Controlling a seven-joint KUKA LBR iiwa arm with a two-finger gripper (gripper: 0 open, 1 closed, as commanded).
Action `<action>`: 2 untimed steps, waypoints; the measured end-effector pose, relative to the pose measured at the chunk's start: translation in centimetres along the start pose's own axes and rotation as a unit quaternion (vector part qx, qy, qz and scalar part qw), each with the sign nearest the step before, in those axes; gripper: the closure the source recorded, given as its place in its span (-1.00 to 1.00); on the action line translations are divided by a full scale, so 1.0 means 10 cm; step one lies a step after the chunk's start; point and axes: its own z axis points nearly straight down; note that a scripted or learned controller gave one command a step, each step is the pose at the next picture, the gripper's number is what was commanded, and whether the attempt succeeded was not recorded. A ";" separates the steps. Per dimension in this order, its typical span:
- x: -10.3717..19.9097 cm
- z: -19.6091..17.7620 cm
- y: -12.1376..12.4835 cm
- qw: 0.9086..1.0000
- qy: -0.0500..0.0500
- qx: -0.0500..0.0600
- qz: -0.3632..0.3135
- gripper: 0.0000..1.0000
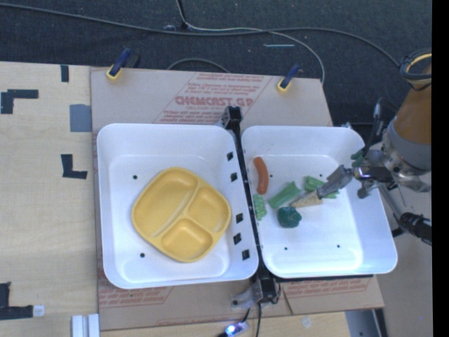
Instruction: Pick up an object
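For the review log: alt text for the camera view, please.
The claw reaches from the right into the right bin, low over green toy food and an orange sausage. The left bin holds a yellow divided plate.

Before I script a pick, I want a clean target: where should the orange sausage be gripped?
Grip the orange sausage across its narrow middle, coming straight down. It lies flat and lengthwise in the right bin, apart from the green pieces, with bare floor on both sides.

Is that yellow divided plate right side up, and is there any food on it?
Right side up and bare: the yellow plate lies flat in the left bin, its three compartments facing up with nothing in them.
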 end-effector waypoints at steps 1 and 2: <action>0.00 -0.06 0.02 1.000 -0.001 -0.005 -0.002 -1.00; 0.11 0.49 -0.01 1.000 -0.001 -0.004 -0.002 -1.00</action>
